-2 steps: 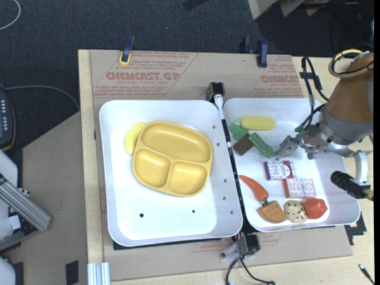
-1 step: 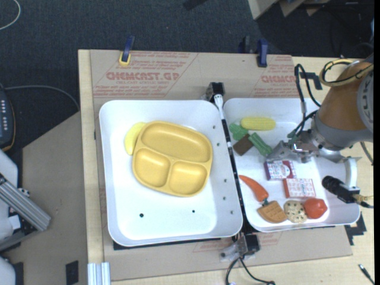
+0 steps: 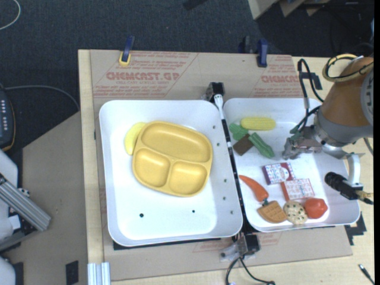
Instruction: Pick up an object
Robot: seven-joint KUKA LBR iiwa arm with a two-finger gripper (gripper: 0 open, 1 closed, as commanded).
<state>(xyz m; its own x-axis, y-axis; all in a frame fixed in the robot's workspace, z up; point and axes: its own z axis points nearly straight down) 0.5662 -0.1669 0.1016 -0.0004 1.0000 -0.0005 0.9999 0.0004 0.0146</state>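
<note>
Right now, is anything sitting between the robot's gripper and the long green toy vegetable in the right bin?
Nothing visible does. The gripper hangs over bare white bin floor in the right bin, and the long green toy vegetable lies just to its left in the camera view. The brown block lies beyond it.

Both bins are white: the left bin (image 3: 119, 177) carries a mustard-yellow divided tray (image 3: 171, 158) with a paler yellow piece (image 3: 133, 136) at its 10 o'clock edge. In the right bin (image 3: 279, 107), a yellow corn cob (image 3: 257, 123) lies at 12 o'clock, with a green vegetable (image 3: 259, 143) and a brown block (image 3: 243, 146) below it. Toward 6 o'clock are an orange-red pepper (image 3: 254, 187), two red-and-white patterned packets (image 3: 287, 181), a speckled tan cookie (image 3: 294, 212) and a red tomato (image 3: 316, 207). The table (image 3: 178, 76) is tan with red lettering.
</note>
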